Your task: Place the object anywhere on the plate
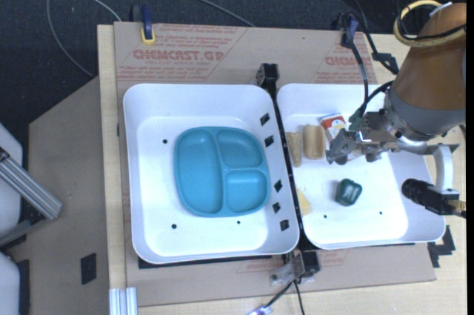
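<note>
A light blue plate (221, 170) with three compartments lies in the left bin (148, 113). In the right bin (385, 221) are a small green object (348, 192), a tan bread-like piece (314, 142), a second tan piece (296, 148) near the divider, and a small red and white item (331, 121). My gripper (342, 148) hangs over the right bin, just right of the tan piece and above the green object. Nothing shows between its dark fingers.
Black clips (267, 75) hold the divider between the two bins. A blue and yellow clamp (147, 23) stands at the board's far left corner. Cables run across the dark floor at the top. A black fitting (424, 193) sits at the right bin's right edge.
</note>
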`<action>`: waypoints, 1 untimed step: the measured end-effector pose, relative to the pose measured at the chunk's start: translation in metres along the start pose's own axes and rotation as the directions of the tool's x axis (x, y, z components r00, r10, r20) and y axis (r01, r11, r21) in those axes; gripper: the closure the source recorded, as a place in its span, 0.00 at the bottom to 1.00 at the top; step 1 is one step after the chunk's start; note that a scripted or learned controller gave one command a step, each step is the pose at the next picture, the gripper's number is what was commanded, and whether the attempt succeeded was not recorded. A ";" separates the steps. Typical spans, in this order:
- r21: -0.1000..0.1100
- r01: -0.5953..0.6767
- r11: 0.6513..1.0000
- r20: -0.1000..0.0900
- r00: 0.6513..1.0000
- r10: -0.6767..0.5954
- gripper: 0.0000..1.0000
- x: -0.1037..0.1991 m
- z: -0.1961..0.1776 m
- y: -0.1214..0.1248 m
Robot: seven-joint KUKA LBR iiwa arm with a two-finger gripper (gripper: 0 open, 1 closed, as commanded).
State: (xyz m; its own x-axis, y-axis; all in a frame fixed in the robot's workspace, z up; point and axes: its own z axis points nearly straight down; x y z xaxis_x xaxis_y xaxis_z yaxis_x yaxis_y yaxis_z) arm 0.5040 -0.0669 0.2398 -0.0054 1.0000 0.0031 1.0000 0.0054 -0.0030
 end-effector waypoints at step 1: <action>0.001 0.001 1.000 0.000 1.000 -0.001 1.00 0.056 0.010 0.003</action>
State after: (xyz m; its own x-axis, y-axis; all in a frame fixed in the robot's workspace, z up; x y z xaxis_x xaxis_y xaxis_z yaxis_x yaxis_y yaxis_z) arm 0.5066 -0.0105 0.2300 -0.0066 1.0000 0.0034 1.0000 0.0066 -0.0037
